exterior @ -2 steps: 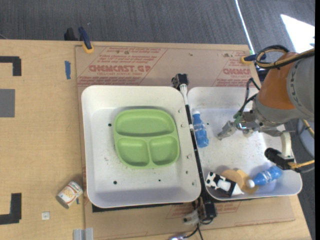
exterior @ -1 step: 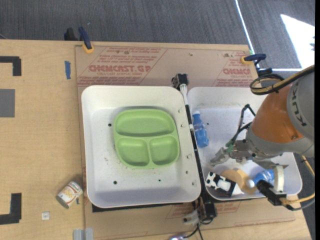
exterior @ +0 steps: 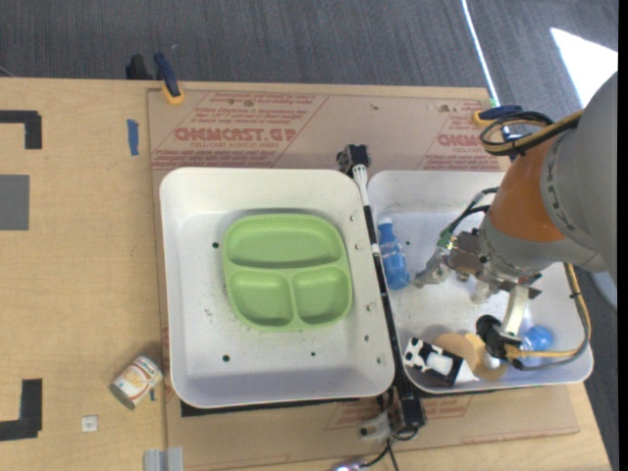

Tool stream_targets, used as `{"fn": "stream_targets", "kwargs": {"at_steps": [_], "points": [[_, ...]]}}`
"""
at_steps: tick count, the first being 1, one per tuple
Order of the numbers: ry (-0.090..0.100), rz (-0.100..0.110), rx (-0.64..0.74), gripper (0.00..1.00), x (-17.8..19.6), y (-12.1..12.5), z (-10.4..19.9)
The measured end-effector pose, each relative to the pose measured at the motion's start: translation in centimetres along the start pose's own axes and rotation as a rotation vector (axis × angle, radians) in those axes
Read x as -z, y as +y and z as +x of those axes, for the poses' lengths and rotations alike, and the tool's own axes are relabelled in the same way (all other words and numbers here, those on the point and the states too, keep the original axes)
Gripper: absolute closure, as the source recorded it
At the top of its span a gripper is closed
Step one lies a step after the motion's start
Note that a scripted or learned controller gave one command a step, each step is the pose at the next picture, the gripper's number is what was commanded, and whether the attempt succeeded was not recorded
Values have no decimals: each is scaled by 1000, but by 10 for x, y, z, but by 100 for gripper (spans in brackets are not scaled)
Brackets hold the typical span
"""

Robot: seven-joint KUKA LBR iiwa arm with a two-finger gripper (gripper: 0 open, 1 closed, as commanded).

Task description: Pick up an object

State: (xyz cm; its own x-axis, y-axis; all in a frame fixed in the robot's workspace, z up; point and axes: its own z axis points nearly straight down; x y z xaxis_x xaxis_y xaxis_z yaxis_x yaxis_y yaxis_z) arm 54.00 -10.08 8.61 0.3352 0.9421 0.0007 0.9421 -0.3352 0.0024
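Over the right bin (exterior: pixel 432 212) my gripper (exterior: pixel 439 270) hangs near the blue bottle (exterior: pixel 393 260), spread or pressed together I cannot tell; next, straddle it.

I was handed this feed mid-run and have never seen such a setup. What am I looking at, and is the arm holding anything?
This is a single camera fixed above the bench, looking down at a slant. The grey arm with the orange band is the robot, reaching in from the right. Its gripper hangs over the right bin, and I cannot tell from here whether it holds anything. That bin contains a blue bottle-like thing by the dividing wall, a black-and-white toy, a tan thing beside it and a blue ball. The left bin holds a green divided plate. A small carton lies on the bench outside the bins.
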Motion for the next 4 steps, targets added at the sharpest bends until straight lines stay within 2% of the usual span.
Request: {"fn": "stream_targets", "kwargs": {"at_steps": [1,2,3,4], "points": [[-1,0,79,0,0,70,3],[-2,1,-119,0,23,77,-48],[1,3,-383,0,54,116,-72],[8,10,-337,0,31,60,-87]]}}
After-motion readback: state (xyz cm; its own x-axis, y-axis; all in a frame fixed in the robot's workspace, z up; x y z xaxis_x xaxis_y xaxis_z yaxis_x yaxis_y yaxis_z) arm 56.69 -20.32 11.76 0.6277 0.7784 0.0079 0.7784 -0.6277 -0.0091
